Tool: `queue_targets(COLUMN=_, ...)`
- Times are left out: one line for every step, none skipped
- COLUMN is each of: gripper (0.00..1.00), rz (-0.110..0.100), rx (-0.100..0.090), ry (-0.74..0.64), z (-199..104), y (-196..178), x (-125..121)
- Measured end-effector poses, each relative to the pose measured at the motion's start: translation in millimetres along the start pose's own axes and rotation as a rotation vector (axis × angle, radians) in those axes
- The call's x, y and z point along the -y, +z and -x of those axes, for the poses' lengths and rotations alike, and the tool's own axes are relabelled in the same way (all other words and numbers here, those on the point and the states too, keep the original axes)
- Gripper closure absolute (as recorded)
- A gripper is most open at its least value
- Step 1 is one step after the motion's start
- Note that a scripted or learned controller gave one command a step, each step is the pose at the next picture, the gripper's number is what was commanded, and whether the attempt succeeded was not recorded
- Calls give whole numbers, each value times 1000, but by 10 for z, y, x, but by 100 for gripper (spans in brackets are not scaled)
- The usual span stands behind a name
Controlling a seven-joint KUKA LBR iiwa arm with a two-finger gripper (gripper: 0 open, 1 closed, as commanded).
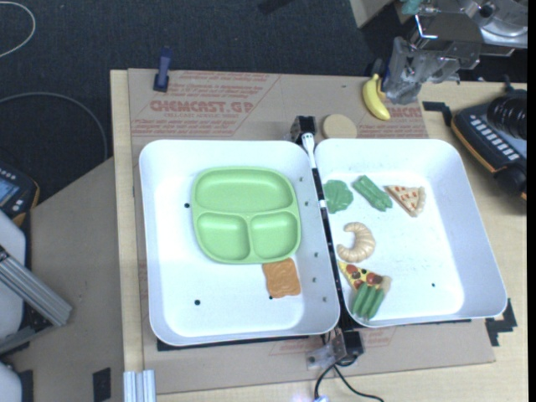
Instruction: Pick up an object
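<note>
Right bin [469, 224]: shallow white tray; near its front lay a pizza slice with green beans [367, 290], then a tan croissant [358, 241].
Left bin [167, 249]: held a green three-part plate [247, 214] and an orange toast piece [283, 278].
Far bench [209, 99]: yellow plastic banana [376, 97] lay beyond the bins.
Pincer [402, 78]: hung just beside the banana; whether apart or together, cannot tell.

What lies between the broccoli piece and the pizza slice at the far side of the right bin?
In the camera view, a green bean-like piece lies between the broccoli piece and the pizza slice, at a slant on the right bin floor.
</note>
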State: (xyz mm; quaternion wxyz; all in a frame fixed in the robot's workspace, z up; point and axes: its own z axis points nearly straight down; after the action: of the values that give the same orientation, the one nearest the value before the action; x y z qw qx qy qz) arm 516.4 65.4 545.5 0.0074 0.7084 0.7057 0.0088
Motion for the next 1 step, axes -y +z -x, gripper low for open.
queue_targets(gripper=100, rz=-41, rx=5, ry=1, z=351, y=1966, x=173)
